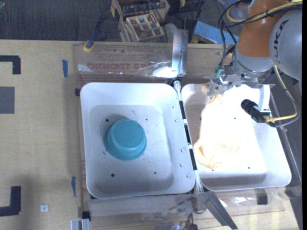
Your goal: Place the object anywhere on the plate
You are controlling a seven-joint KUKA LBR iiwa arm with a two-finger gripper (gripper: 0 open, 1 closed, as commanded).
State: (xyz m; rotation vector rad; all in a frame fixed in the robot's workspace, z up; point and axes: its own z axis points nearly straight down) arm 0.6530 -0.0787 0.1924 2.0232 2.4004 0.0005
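A teal round plate [125, 139] with a raised rim lies in the left bin [91, 104], left of its middle. In the right bin [278, 176], under strong glare, a pale orange object [213, 153] rests near the front left corner. My gripper [217, 84] hangs over the back left corner of the right bin, well apart from the orange object and from the plate. A small tan shape [212, 94] shows just under the gripper. The glare keeps me from telling whether it is held or lying on the bin floor.
The two bins meet at a ridge [186, 128] between gripper and plate. A black cable fitting [252, 108] hangs from the wrist over the right bin. A clear plastic bag [129, 66] lies behind the left bin, and boxes clutter the floor beyond the bench.
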